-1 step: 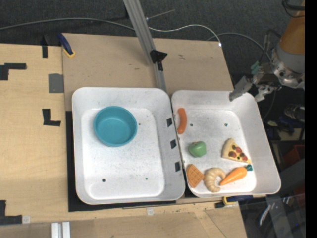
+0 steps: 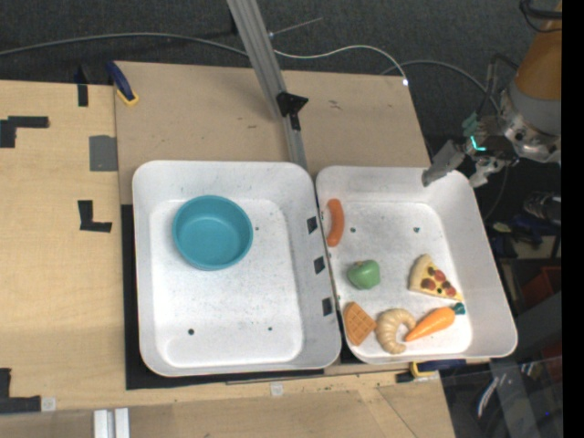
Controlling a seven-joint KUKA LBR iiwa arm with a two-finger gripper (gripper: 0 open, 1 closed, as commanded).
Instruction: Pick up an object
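Note:
The right bin (image 2: 456, 210) holds a sausage (image 2: 334, 222), a green pepper (image 2: 364, 274), a pizza slice (image 2: 432, 279), a carrot (image 2: 430, 323), a croissant (image 2: 393, 328) and a waffle (image 2: 359, 322). A teal bowl (image 2: 213, 232) sits in the left bin (image 2: 228, 327). My gripper (image 2: 449, 162) hangs over the right bin's far right corner, well away from the food, with nothing seen in it.
A slanted metal pole (image 2: 265, 57) runs down to the gap between the bins at the far side. Cables lie across the dark floor behind the bench. The arm's wrist (image 2: 534, 121) stands beyond the right bin's outer edge.

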